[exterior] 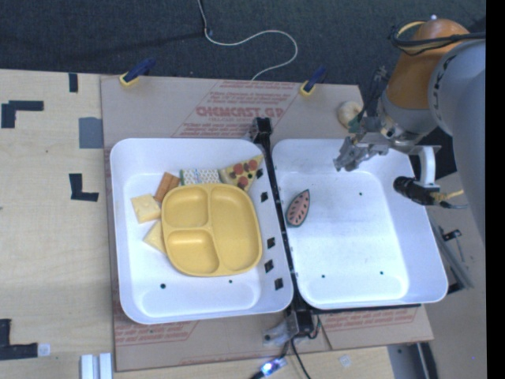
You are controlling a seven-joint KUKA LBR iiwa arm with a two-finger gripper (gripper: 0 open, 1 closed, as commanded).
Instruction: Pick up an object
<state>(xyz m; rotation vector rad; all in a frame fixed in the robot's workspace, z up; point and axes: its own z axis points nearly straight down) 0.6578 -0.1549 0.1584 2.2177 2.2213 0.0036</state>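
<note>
A small oval pink-and-brown object [297, 208] lies at the left side of the right bin [394, 287], close to the divider. My gripper [346, 162] hangs over the upper part of the right bin, up and to the right of that object and apart from it. I see nothing between its fingers. In the left bin [138, 290] a yellow divided plate [211, 229] lies flat, with tan and orange food pieces [150, 208] at its left and a patterned piece and a pizza-like slice [241, 170] above it.
The two bins sit on a cardboard sheet [237, 105] held by blue-and-yellow clamps [136, 71]. A white cable [252, 42] loops behind the bins. A black divider strip [272, 212] runs between the bins. The arm's grey body fills the upper right.
</note>
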